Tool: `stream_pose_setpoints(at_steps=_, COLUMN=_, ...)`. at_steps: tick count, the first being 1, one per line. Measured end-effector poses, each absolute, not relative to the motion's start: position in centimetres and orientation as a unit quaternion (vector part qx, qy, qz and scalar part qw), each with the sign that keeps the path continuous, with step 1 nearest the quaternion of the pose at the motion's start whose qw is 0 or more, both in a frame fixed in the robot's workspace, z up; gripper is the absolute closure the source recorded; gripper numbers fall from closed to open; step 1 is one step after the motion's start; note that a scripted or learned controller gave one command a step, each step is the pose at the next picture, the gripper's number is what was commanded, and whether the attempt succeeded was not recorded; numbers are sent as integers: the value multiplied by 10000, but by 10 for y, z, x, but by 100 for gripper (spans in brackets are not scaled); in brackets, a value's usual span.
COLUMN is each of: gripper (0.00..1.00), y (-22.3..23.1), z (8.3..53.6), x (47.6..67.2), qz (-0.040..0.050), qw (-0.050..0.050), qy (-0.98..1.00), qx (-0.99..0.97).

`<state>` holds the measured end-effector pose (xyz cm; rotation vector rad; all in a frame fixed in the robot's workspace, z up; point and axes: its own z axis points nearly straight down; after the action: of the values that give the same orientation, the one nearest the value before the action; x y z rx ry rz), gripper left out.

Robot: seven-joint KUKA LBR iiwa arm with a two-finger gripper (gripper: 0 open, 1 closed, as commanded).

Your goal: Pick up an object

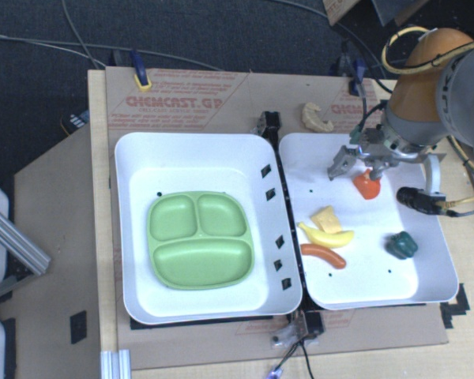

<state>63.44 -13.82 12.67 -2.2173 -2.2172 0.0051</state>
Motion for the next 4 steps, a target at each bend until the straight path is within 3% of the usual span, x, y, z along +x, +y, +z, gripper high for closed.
stream_pose_setpoints(at_steps=1, gripper=0, y=-139, z=89, x=638, qz=-9, qw=-41, qy=-7075, qx=-7067)
stream_pose_setpoints(at_steps=2, gripper=100, y=-139, z=104, x=640, qz=-34, qw=-63, qy=-7074, qx=-7068)
stream_pose_setpoints(at_steps=4, gripper=100, y=-147, z=221, x=633, qz=-18, qw=-31, qy=-7069, qx=-7073)
